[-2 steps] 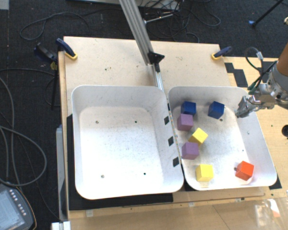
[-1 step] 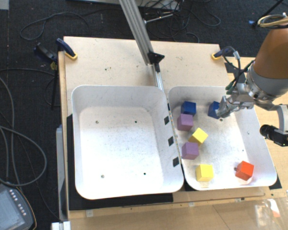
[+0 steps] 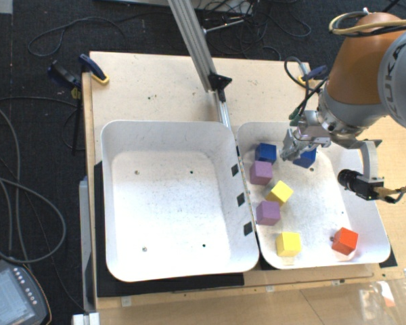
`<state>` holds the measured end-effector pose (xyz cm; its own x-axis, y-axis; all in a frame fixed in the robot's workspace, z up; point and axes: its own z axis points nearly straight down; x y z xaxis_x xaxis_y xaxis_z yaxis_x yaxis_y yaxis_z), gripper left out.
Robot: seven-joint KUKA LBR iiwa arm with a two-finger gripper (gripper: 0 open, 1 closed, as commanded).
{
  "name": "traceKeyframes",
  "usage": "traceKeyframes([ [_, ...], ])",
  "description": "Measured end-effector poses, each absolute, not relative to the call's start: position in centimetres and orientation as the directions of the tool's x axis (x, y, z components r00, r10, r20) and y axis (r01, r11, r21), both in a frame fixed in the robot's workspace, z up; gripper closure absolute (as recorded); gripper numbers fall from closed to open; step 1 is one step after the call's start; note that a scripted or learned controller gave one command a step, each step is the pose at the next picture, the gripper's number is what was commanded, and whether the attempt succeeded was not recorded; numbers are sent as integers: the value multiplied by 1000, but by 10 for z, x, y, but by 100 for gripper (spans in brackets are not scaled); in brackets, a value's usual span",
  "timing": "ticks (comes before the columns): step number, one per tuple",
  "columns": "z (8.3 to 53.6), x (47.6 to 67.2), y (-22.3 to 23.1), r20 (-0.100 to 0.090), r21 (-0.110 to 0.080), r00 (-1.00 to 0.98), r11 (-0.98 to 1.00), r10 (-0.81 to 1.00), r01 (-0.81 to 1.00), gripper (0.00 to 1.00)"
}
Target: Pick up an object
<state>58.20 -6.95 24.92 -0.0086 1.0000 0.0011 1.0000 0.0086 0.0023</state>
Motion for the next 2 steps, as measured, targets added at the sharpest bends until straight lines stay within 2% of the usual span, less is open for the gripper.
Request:
traceKeyframes([
  [1, 237, 599, -11, 1, 1, -9, 9, 1000, 1000, 100],
  [2, 229, 607, 40, 1, 1, -8, 8, 1000, 1000, 100],
])
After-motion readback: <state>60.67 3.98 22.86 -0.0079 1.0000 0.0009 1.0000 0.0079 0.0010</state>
